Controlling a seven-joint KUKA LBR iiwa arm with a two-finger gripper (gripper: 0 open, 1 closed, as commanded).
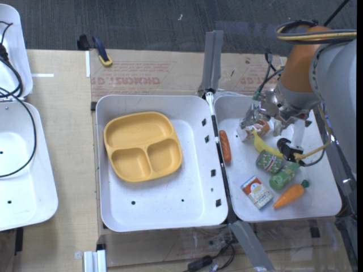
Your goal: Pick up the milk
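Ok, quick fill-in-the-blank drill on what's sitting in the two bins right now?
1. The yellow three-compartment plastic plate lies in the ____ white bin.
2. The small white and red milk carton lies just left of the orange ____.
3. The reddish-brown sausage lies near the ____ wall of the right white bin.
4. The gripper hangs over the ____ bin.

Missing words: left; carrot; left; right

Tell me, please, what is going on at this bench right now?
The arm reaches from the right over the right bin, its gripper low near the banana. The milk carton lies untouched toward the bin's front, beside a carrot. A hot dog lies alongside. The left bin holds a yellow divided plate.
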